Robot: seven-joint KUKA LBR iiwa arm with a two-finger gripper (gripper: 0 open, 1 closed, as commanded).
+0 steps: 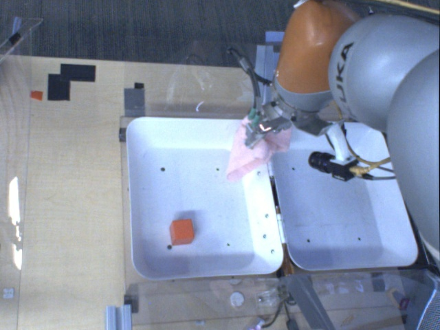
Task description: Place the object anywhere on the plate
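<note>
My gripper hangs over the top right corner of the left bin, under the orange wrist band. A thin, pale pink plate dangles from its fingers, tilted steeply, its lower edge over the rim between the two bins. The fingers are shut on the plate's upper edge. A small orange cube lies on the floor of the left bin near the front left, far from the gripper.
The right bin lies under the arm, with a black cable fitting hanging over it. The big grey arm body covers the upper right. Black and orange markers sit on the wooden bench at the far left.
</note>
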